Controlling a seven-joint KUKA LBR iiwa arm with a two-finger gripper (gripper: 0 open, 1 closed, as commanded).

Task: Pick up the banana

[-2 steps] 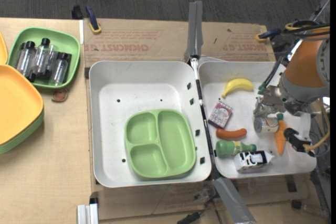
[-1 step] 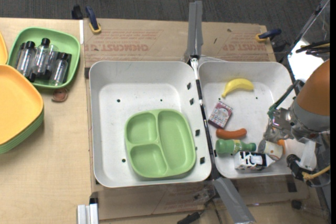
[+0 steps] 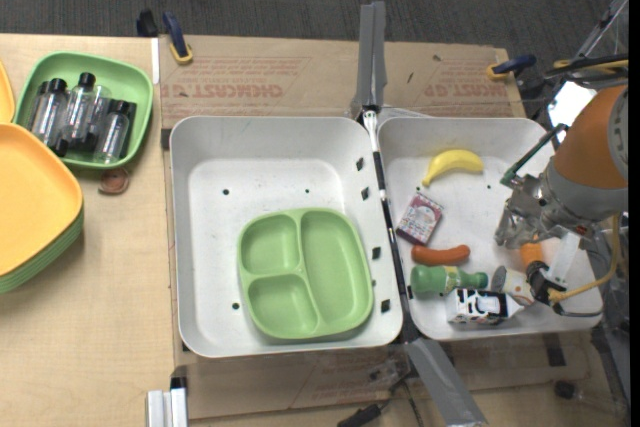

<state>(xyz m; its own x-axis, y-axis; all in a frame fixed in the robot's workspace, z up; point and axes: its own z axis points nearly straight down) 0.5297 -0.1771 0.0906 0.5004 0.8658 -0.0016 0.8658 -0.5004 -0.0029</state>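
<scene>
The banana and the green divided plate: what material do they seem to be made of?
The banana looks like smooth moulded plastic, probably a toy: even yellow, faint sheen, no spots. The green divided plate seems matte hard plastic: uniform pale green, rounded moulded compartment ridges. Neither can be confirmed by look alone.

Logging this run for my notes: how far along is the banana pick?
Nothing looks done yet: the banana lies loose on the floor of the right bin, near its far wall. In hand: the tool sits low over that bin's right side, apart from the banana. Left: moving across to it, gripping it and lifting it.
</scene>
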